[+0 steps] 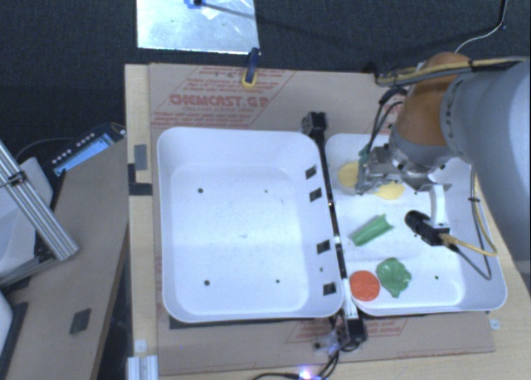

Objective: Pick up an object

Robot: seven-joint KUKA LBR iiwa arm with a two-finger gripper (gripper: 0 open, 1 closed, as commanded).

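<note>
The right bin [473,287] holds a yellow flat piece [349,175], a light green bar [370,230], an orange-red round piece [364,285] and a dark green crumpled piece [394,275]. My gripper [372,177] is low in the far part of this bin, directly over the yellow piece, which shows on both sides of it. The grey arm with its orange band comes in from the right above it. The gripper's body hides the contact with the yellow piece.
The left bin [170,229] lies beside the right one, with a black clip strip [323,204] along their shared wall. A black connector with a yellow cable [431,229] hangs over the right bin. A foil sheet [195,5] lies at the back.
</note>
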